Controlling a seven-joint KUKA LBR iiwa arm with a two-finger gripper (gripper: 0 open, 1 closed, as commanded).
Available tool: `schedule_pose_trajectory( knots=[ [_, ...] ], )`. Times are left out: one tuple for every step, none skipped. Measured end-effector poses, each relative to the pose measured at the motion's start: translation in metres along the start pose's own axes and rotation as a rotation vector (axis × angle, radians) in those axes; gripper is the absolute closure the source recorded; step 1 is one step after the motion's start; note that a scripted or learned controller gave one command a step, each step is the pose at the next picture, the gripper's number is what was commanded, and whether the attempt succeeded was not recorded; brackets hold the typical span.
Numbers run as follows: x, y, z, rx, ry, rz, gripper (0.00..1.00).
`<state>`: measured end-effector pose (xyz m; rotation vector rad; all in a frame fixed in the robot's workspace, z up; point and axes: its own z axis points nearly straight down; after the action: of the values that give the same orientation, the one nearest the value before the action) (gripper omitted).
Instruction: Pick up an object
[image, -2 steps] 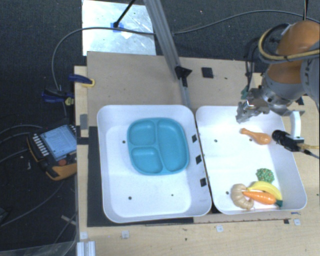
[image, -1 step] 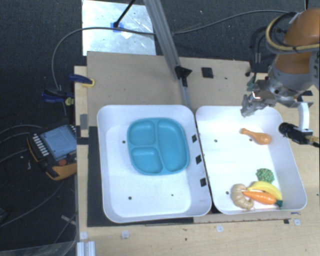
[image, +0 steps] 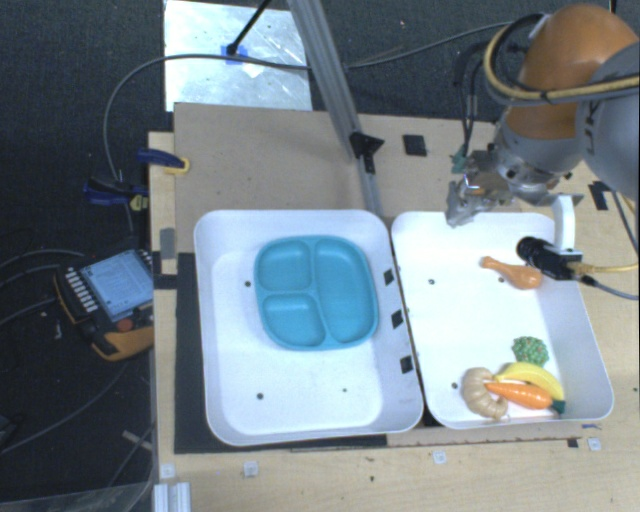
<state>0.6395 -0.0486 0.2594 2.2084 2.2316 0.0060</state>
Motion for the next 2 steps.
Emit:
schedule_pose_trajectory(
  knots=[
    [0.052,0.002,0.018,0.003,0.000,0.001,1.00],
    [0.099,-0.007,0.019,0.003,-0.001,0.002,1.00]
  ],
)
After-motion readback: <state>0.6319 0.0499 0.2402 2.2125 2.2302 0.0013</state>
